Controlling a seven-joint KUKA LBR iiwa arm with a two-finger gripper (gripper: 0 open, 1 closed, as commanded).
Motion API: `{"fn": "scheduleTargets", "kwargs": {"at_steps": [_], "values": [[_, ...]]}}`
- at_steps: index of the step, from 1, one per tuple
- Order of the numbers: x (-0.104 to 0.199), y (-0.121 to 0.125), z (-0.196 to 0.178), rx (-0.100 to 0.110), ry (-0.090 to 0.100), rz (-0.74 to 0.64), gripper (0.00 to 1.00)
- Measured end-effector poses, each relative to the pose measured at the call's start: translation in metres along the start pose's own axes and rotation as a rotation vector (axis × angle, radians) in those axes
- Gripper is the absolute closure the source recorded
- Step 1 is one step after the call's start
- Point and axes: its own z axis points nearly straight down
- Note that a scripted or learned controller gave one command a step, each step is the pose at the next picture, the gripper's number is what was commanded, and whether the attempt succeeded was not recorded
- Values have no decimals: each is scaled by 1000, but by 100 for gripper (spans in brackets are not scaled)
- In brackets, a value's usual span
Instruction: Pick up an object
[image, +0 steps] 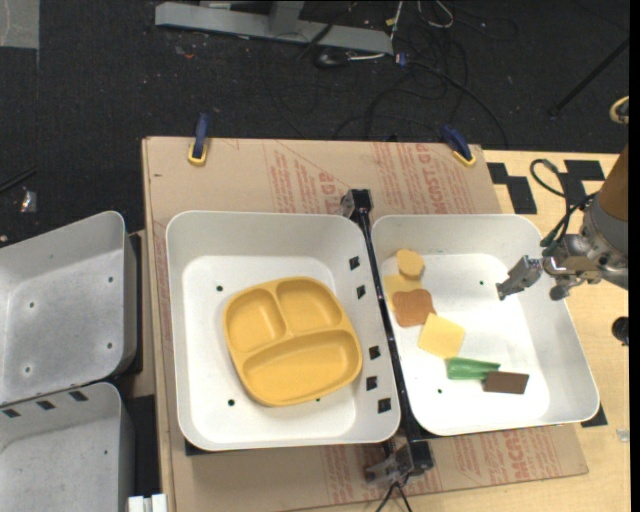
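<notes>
Several small food-like pieces lie in the right bin (560, 330): a round yellow piece (410, 263), a brown slab (412, 306), a yellow square (441, 336), a green stick (470, 368) and a dark brown block (505, 382). My gripper (535, 284) hangs over the right side of that bin, to the right of the pieces and apart from all of them. It is open with nothing between its fingers. The nearest piece is the yellow square, down and to its left.
A yellow divided plate (293, 340) fills the middle of the left bin (190, 300). A black divider (380, 320) runs between the bins. Grey metal trays (60, 300) sit off the bench at the left. Cables (560, 185) lie near the arm at the right.
</notes>
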Motion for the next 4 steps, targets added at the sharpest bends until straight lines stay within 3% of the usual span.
{"fn": "scheduleTargets", "kwargs": {"at_steps": [2, 3, 4], "values": [[1, 6, 96, -3, -1, 2, 0], [1, 6, 86, -5, -2, 2, 100], [0, 18, 29, -9, -3, -2, 100]]}}
